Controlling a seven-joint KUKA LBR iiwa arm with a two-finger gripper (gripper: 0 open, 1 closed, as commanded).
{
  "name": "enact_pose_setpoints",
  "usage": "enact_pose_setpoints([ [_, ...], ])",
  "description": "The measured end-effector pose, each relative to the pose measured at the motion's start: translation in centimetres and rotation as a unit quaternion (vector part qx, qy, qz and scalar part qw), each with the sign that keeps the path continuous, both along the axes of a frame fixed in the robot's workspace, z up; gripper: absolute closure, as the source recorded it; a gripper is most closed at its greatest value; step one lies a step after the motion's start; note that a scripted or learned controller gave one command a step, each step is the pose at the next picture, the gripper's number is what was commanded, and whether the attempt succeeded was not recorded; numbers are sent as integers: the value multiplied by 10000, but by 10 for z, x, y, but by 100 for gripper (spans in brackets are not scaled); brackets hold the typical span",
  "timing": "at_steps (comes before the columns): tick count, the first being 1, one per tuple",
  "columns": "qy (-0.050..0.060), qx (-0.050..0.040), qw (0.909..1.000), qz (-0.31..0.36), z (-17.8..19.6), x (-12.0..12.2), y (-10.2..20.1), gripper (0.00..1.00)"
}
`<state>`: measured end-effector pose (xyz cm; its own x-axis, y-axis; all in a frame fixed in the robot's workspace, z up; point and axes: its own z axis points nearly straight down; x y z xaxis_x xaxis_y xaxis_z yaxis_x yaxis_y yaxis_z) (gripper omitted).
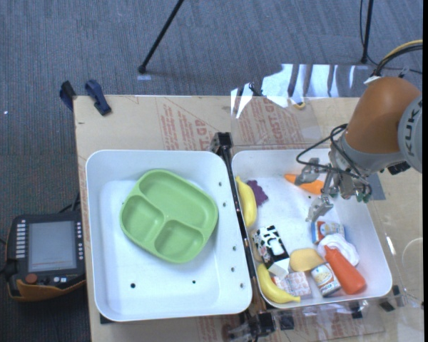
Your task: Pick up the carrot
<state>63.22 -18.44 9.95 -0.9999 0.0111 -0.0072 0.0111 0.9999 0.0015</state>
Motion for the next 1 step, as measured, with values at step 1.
enact_pose_setpoints([
  [1,-33,-3,10000,19,12,2,1,100],
])
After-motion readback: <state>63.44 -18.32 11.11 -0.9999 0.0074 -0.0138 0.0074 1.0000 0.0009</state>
